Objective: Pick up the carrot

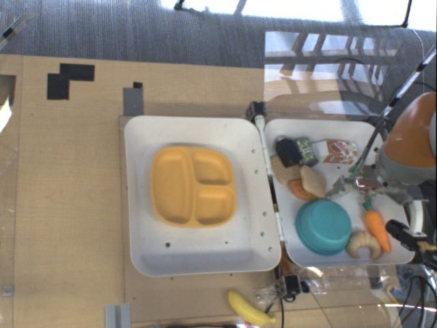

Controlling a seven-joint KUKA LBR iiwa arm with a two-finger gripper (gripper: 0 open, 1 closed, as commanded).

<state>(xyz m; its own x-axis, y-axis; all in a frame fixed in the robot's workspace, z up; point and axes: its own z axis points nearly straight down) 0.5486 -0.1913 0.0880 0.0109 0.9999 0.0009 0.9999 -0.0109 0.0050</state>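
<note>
You can see that the carrot [377,230] is not picked up yet: it lies on the floor of the right bin [321,264], just to the right of the teal bowl [323,226], with its green top pointing up the picture and its orange tip toward the bin's near edge. Just below the bowl's right side, a pale croissant-shaped toy [363,244] sits close against the carrot's left side, so the two may be touching. The arm [412,142] comes in above and to the right of the bowl, and the hand [360,181] hangs over the bin floor, up and right from the bowl's rim and a little above the carrot's green top. It looks to me that the whole grasp is left to do: bring the hand over the carrot, go down, close, and lift. About the hand, I cannot tell how far it is apart, because its metal parts are small and mixed together at this angle; nothing is seen between them, and I cannot tell if it touches the carrot's leaves. Up and left from the bowl you have a cluster of other small food toys, and far left of the bowl stands the left bin [198,262] with a yellow divided plate [193,185].
</note>
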